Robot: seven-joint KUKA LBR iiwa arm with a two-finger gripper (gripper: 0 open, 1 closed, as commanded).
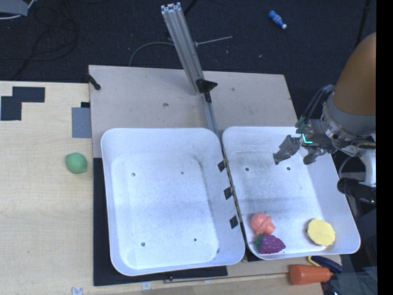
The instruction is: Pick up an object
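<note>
Knobbly purple grapes (270, 244) (plastic-looking) — round yellow disc (321, 232).

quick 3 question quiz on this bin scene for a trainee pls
1. True or false: the claw is above the right bin.
2. Multiple choice: which thing lies outside both bins, on the wood at the left? A) yellow piece B) green ball C) purple grapes
3. Fill in: the pink toy touches the ____ toy just below it.

Key
1. True; it hovers over the bin's upper part, away from the toys.
2. B; the green ball sits left of the left bin, while the yellow piece and purple grapes lie in the right bin's near end.
3. purple
</note>
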